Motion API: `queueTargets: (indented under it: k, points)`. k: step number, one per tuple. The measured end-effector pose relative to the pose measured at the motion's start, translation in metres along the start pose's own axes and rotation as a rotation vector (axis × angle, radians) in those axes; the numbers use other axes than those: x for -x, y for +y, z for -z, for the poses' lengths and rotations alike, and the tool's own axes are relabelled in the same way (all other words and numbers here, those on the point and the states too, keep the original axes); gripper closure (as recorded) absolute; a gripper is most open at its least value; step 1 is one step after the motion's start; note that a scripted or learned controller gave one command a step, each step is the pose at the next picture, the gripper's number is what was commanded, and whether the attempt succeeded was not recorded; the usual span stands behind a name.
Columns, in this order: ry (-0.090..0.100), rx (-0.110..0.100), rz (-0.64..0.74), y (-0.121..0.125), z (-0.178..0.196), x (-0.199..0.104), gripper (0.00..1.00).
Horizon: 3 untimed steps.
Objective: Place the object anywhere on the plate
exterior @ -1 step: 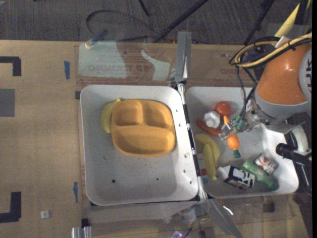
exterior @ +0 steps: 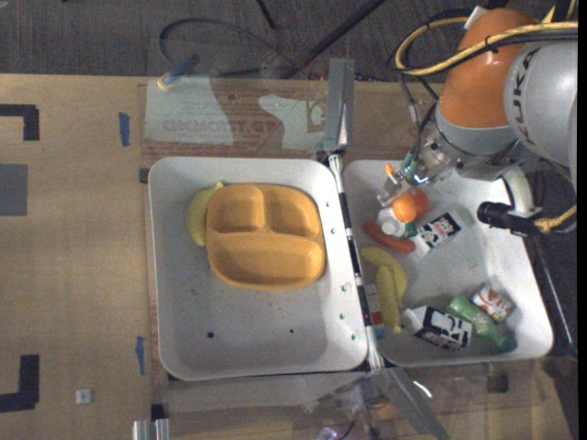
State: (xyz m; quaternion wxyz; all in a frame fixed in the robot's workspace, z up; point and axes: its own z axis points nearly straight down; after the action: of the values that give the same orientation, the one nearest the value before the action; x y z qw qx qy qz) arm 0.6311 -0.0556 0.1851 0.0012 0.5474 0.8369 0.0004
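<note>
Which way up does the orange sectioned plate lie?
Upright: the orange sectioned plate shows three hollow compartments facing up, in the left white bin.

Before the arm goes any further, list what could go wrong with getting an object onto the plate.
1. The gripper sits over a tight cluster: the orange, a red carrot-like piece and a small milk carton lie pressed together, so a grab may catch two things or knock one aside.
2. The orange compartment plate lies in the other bin, across the raised divider; a low carry could clip it.
3. A yellow banana is tucked against the plate's left edge and could be nudged.
</note>
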Motion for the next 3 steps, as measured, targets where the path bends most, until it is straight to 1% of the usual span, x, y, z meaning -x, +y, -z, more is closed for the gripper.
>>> queueTargets:
  k: [1,2,3]
  points:
    - [-0.002,0.003,0.079,0.036,0.017,0.010,1.00]
    - [-0.002,0.003,0.079,0.036,0.017,0.010,0.00]
    - [-0.003,0.003,0.009,0.017,0.096,0.053,0.00]
